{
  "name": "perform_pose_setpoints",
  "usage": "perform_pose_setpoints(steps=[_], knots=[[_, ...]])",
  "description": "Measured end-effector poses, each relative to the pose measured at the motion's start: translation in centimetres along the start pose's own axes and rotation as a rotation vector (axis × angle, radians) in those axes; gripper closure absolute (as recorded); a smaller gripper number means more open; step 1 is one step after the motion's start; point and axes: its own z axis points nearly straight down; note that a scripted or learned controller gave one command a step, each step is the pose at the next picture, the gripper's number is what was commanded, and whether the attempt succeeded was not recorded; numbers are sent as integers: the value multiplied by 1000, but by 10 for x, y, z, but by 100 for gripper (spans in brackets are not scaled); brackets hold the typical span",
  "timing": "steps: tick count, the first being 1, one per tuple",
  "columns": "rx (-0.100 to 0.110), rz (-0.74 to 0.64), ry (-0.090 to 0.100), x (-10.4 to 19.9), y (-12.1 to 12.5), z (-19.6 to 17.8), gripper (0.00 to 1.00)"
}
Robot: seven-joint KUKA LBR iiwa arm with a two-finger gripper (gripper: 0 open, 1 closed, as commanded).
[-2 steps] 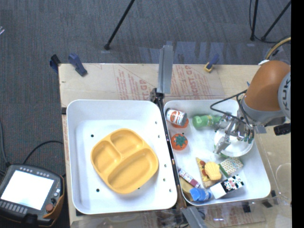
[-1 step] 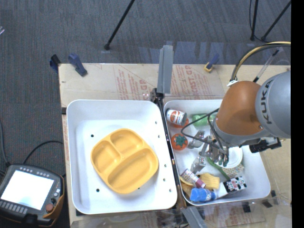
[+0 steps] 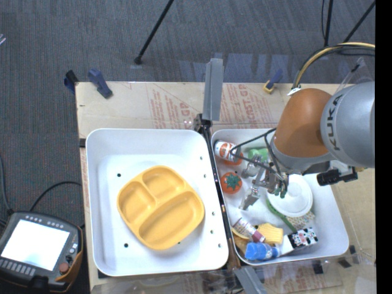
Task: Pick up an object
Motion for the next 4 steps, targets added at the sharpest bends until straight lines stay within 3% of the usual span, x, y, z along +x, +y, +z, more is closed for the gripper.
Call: perform_pose_setpoints(steps=[1, 2, 3, 4], knots=[[1, -7, 2, 71, -46, 0, 0], [0, -43, -3, 12, -65, -12, 0], [0, 109, 0, -50, 13, 0, 0], [1, 323, -4, -52, -94, -34, 0]])
